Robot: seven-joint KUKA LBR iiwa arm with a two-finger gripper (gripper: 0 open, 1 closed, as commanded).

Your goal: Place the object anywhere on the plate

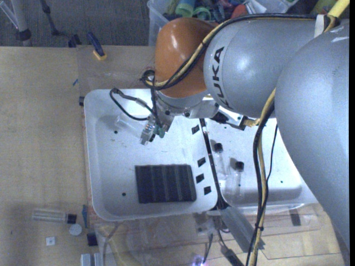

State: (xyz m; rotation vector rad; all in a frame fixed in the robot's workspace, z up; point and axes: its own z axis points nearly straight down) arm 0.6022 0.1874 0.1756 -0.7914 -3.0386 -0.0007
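Plate (165,183), dark and ridged, lies near in the left bin (105,148); the gripper (151,133) hovers farther back, and whether it grips anything I cannot tell.

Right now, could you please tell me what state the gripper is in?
Gripper: low over the left bin, above the dark ridged plate; open or shut cannot be told.
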